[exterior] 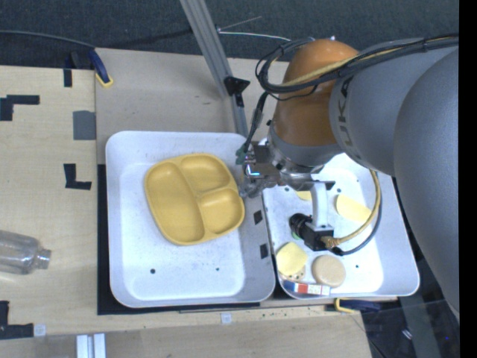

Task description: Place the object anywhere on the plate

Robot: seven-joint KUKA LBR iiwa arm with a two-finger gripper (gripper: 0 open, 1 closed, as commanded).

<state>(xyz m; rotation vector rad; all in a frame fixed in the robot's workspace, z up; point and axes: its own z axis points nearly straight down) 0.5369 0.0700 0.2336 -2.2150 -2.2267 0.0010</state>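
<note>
**Gripper at the plate's right edge, pieces lying off to the right**

Here we are over the bench: the yellow plate (194, 198), three compartments, sits in the left bin (119, 200), slightly toward its far side. The arm (313, 103) reaches in from the right, its orange band high above the right bin (387, 267). The gripper (252, 171) hangs just beside the plate's right rim, over the wall between the two bins. Open or closed? I cannot tell from this angle (the wrist covers it), and nothing can be seen held.

The loose pieces all lie right of the plate, in the right bin. A yellow disc (291, 258) is nearest, right of the plate and a little nearer the camera. A tan disc (329, 270) touches it on the side away from the plate. A small packet (307, 289) with red and blue marks lies just in front of those two. A pale slice (352, 208) lies farther right, about level with the plate's middle. Which of these is the object, I cannot say.

Well left of the plate, outside the bins, a clear bottle (19, 252) lies on its side.
</note>
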